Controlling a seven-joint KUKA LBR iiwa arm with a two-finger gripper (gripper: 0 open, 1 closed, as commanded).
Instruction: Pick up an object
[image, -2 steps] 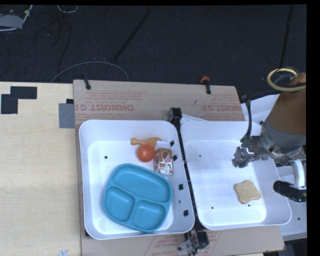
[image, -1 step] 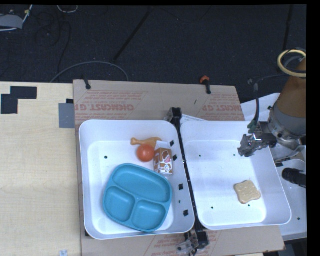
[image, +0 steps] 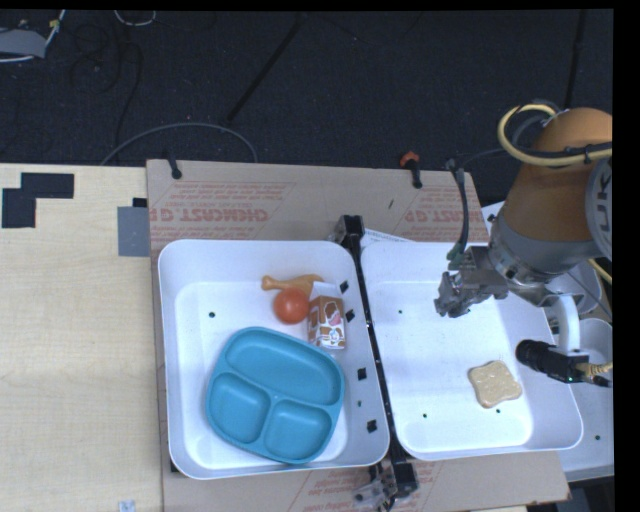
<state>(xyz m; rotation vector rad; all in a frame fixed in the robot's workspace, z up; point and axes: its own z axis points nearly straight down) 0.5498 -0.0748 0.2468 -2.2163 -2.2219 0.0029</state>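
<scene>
Camera view, looking down on both bins: the gripper (image: 455, 297) hangs over the right bin (image: 420, 420), close to its back wall and toward the right half of the floor. Whether it is spread or closed I cannot tell; it shows as a dark cluster with nothing visibly held.

The nearest thing to pick is the slice of toast (image: 495, 384), lying flat on the right bin's floor near the front right corner. From the gripper it lies forward, toward the front wall, and a little to the right. It is roughly square, slightly turned against the bin walls, so no long axis dictates the grip.

Bare white floor surrounds the toast on its left and back sides; its right edge sits nearer the bin's right wall, which would likely crowd a finger there.

The left bin (image: 185, 300) holds a blue divided plate (image: 275, 395) near its front, with a tomato (image: 291, 306), a small orange piece (image: 290, 283) and a little carton (image: 327, 324) bunched by the dividing wall. These are well apart from the gripper, across the middle rims.
</scene>
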